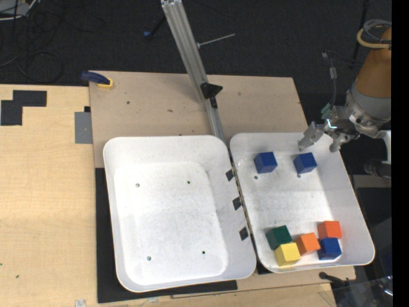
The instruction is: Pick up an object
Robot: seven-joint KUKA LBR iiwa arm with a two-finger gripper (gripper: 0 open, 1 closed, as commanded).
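Approach step, nothing lifted yet. Gripper (pixel 321 135) above the right bin's (pixel 358 232) upper edge, jaws spread and holding nothing, just beside a blue cube (pixel 305 163) right of centre. Next: lower squarely over that cube, then clamp.

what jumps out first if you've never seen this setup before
The coloured cubes in the right bin catch the eye first: two blue cubes side by side near its far end, and a tight cluster of green, yellow, orange, red and blue ones at its near corner. Next comes the gripper, poised over the bin's far right edge beside the right-hand blue cube.
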